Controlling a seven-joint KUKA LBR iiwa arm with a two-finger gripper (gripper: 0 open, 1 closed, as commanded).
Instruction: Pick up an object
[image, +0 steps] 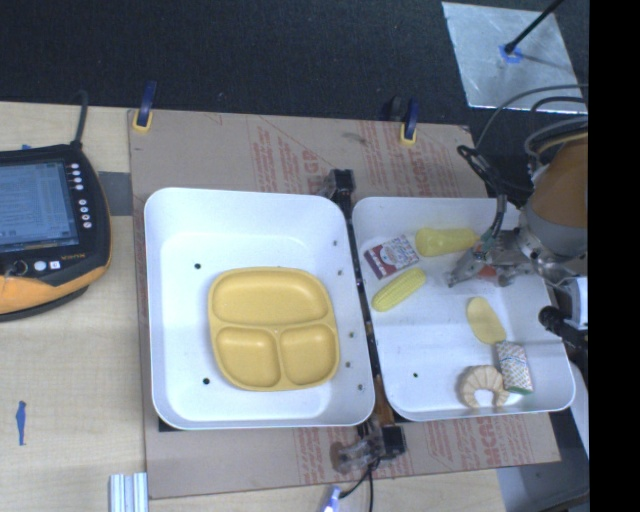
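White plastic forms two bins: the left bin (170, 390) holds a yellow divided tray (272, 326). In the right bin (430, 395), a corn cob (398, 290) and small carton (391, 256) are seen near the left wall. The gripper (478, 270) is lowered toward the far right edge, fingers spread, nothing between them.

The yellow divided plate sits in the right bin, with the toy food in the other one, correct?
Not quite. The camera view shows the yellow divided plate in the left bin; the toy food, such as the corn, lies in the right bin.
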